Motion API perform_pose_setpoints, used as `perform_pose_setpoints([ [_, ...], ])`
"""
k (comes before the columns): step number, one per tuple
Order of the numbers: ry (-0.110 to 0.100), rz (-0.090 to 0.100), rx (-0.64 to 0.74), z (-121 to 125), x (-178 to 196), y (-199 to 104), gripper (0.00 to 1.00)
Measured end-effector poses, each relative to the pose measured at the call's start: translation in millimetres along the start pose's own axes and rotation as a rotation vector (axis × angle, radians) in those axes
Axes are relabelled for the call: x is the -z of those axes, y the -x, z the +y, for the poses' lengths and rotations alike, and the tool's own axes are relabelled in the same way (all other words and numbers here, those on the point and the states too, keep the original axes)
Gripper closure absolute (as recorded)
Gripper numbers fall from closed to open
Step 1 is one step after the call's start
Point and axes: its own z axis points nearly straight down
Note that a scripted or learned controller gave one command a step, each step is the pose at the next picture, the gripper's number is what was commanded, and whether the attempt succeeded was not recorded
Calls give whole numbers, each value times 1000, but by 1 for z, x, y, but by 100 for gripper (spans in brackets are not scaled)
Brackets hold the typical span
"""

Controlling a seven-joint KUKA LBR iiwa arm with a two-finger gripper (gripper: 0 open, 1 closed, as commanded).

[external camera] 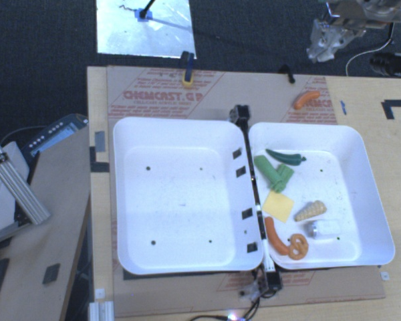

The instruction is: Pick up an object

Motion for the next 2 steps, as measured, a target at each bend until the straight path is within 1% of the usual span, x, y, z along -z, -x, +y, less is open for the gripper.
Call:
perform_pose_setpoints([
  [1, -17, 4, 8, -40, -116, -61, 100],
  [2, 7, 3, 6, 0, -34, -100, 100],
])
